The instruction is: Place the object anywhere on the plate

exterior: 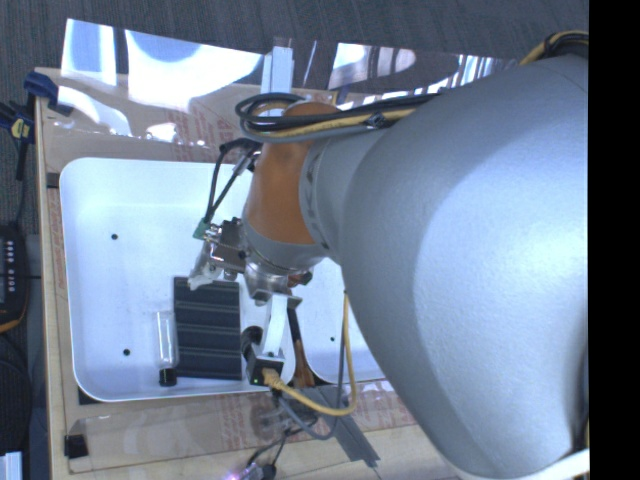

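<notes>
My gripper [200, 333] is a black ribbed block with a clear part along its left side. It hangs low over the front half of the left white bin [100, 218], near that bin's front wall. The orange band [280, 198] and the grey wrist rise behind it to the right. Cables run from the wrist down past the gripper. The arm's large grey body [470, 258] hides nearly all of the right bin, and only a sliver of white floor [325, 353] shows beside the divider.
The left bin's floor is bare white at the back and left, with a few small dark dots. A wooden frame [50, 298] edges the bins. Yellow and black cables [300, 403] trail over the front edge.
</notes>
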You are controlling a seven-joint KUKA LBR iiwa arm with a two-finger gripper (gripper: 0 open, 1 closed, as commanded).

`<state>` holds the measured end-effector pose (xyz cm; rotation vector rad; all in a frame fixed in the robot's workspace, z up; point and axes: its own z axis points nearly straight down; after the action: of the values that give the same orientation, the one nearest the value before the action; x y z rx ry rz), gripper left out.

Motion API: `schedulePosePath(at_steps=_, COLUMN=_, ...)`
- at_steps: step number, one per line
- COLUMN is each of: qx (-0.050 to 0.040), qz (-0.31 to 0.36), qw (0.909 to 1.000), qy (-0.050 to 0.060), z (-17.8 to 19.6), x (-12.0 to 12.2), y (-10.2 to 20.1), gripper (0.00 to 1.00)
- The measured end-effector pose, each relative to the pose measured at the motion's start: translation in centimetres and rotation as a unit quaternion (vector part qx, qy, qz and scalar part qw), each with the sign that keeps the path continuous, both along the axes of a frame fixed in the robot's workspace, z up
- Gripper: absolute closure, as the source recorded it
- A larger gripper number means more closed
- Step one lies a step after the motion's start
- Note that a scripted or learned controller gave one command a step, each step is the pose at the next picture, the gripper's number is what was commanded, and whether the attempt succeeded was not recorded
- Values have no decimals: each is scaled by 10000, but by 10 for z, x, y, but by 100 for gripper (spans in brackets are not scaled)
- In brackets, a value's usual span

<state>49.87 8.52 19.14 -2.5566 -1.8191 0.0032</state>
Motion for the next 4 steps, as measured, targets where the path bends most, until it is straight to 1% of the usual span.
schedulePosePath(at_steps=1, qx=3, qz=63, qw=10000, qy=31, z=9, x=0, y=2, gripper=100)
schedulePosePath(at_steps=2, qx=-4, qz=-234, qw=9997, qy=2, z=93, x=9, y=70, gripper=100)
schedulePosePath(at_steps=3, qx=-7, qz=-100, qw=9999, qy=8, z=-99, x=-24, y=91, gripper=100)
schedulePosePath(at_steps=4, qx=22, qz=-1253, qw=9921, qy=-7, z=-98, x=-21, y=25, gripper=100)
